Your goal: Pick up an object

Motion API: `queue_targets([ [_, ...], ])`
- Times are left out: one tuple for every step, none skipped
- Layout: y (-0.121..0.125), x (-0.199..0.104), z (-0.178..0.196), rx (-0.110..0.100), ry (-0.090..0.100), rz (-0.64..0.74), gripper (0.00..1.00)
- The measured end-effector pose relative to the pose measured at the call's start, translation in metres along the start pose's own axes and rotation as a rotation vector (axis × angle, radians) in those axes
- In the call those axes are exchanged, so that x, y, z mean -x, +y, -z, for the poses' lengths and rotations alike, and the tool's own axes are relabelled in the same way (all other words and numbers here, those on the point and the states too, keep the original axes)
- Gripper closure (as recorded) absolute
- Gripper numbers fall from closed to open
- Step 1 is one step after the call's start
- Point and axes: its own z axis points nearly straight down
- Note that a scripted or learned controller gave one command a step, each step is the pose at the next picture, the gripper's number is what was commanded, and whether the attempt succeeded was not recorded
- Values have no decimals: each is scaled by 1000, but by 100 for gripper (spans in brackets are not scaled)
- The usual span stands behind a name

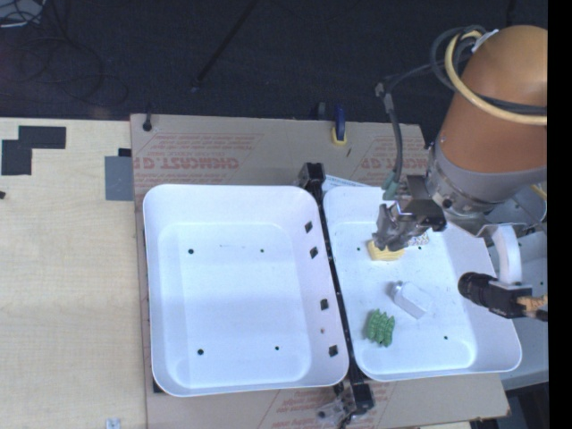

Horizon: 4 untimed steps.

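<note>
My gripper [391,242] is low in the right bin [487,357], directly over a small pale yellow block [386,253] that lies in the bin's upper left part, near the divider between the two bins. The metal fingers cover the block's top, so I cannot tell whether they are spread or pressed together, or whether the block sits between them at all.

To do this step well, I judge that I should have the fingers straddle the block evenly, one on each side, and reach close to the bin floor before closing, since the block looks low and flat and offers little height to pinch. I should close gently and lift straight up, because a squeeze that is off centre could push the block away across the smooth white plastic.

The block itself looks like a small wedge or slab, cream to light yellow, matte, with a lower edge peeking out beneath my gripper.

Two other things share this bin. A small clear or whitish piece [408,298] lies below the block, apart from it. A knobbly green object [379,328] lies lower still, nearer the divider. The left bin [161,329] sits beside this one on the bench [63,284].
</note>
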Motion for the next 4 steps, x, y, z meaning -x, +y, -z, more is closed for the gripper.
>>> queue_targets([
  [0,1,9,-3,0,3,100],
  [0,2,18,-6,0,7,100],
  [0,2,27,-9,-1,13,100],
  [1,2,37,-12,-1,20,100],
])
